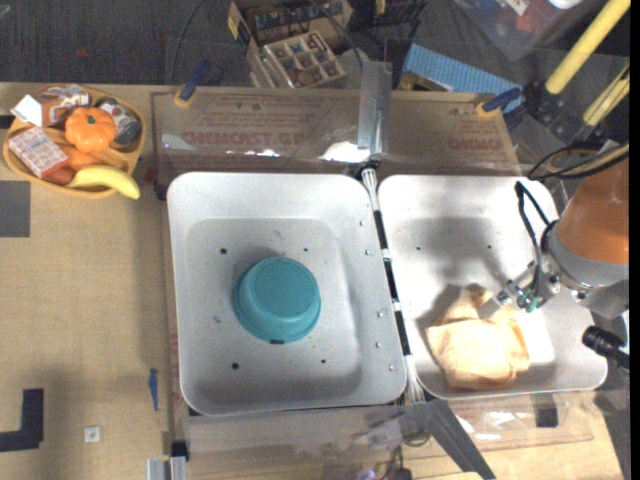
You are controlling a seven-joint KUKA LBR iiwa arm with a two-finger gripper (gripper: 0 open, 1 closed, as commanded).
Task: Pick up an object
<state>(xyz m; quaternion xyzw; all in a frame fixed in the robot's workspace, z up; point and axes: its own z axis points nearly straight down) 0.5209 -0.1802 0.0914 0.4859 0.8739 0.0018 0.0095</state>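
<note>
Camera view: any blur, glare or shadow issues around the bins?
Camera view: orange-banded grey arm at right is blurred; round teal plastic bowl is sharp; soft shadow falls across the right white bin; bright glare spot behind the bins' far rim.

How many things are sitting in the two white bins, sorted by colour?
Teal: 1, the upside-down bowl in the left bin.
Tan: 1, the crumpled cloth in the right bin, with the gripper at its upper right edge.
Total: 2
</note>
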